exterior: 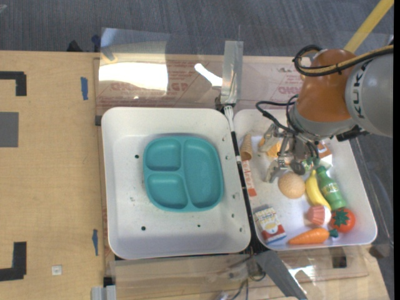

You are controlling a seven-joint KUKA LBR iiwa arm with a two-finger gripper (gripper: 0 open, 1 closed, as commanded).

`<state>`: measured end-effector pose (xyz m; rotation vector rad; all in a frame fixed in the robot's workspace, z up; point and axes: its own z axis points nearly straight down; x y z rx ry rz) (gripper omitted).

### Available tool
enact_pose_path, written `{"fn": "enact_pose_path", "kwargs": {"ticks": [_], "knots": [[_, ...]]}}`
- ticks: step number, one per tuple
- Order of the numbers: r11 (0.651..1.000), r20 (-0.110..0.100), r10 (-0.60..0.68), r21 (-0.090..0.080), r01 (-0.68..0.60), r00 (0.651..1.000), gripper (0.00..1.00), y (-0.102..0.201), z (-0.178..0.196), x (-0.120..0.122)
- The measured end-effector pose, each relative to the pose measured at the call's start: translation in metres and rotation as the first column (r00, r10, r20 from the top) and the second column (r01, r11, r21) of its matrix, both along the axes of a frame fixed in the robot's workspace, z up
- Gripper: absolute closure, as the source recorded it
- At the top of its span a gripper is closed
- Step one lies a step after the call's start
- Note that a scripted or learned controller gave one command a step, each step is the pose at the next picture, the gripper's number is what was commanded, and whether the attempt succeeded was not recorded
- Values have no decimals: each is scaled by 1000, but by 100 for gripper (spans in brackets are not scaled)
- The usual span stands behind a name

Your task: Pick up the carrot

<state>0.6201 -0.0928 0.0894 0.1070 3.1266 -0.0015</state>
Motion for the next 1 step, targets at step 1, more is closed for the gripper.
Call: {"fn": "enact_pose_path", "kwargs": {"ticks": [1], "knots": [[998, -1, 65, 0, -65, 998, 0, -2, -1, 26]]}}
